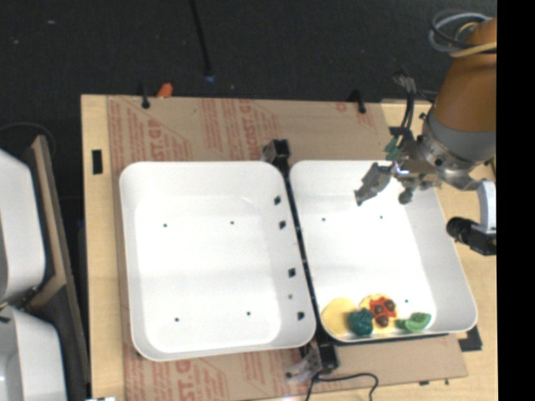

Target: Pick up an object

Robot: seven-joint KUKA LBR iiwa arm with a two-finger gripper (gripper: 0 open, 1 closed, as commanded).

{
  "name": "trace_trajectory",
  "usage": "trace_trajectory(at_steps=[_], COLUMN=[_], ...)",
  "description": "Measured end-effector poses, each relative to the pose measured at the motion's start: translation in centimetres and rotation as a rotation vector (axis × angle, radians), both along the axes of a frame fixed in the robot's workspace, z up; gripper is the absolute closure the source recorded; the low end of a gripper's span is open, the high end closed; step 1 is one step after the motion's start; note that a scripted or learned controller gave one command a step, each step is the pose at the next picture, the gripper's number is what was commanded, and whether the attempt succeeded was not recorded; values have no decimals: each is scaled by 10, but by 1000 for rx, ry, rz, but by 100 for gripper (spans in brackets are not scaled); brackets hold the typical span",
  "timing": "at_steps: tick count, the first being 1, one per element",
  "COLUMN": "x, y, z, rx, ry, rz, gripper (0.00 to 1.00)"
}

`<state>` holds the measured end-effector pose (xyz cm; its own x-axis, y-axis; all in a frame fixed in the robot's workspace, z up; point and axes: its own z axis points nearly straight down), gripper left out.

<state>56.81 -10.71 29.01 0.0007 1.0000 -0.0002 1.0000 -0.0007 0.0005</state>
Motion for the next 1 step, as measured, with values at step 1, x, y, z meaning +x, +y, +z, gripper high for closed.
trace_trajectory(at_steps=[1], x=[-46], y=[-68], z=[-110], rx=[0], ry=[10], rz=[-7], gripper=[0])
